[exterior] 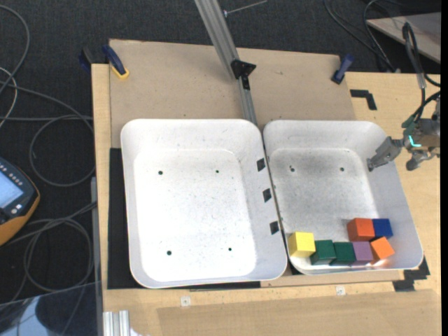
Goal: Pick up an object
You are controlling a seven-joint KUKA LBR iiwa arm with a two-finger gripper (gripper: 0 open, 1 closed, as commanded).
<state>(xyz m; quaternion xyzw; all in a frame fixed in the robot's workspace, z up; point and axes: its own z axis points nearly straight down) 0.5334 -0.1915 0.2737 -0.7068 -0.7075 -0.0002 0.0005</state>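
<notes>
Pincer at right rim of right bin, fingers spread, gripping nothing. Blocks clustered well apart in bin's near corner: yellow block, two green blocks, purple block, red block, blue block, orange block. Left bin alongside on counter.

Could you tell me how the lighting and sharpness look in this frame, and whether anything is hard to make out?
Camera view: even, soft light, no harsh glare; the right bin floor looks smudged grey; the blocks read clearly by colour though edges are slightly soft; the gripper at the right edge is small and blurry, so its state is unclear.
</notes>
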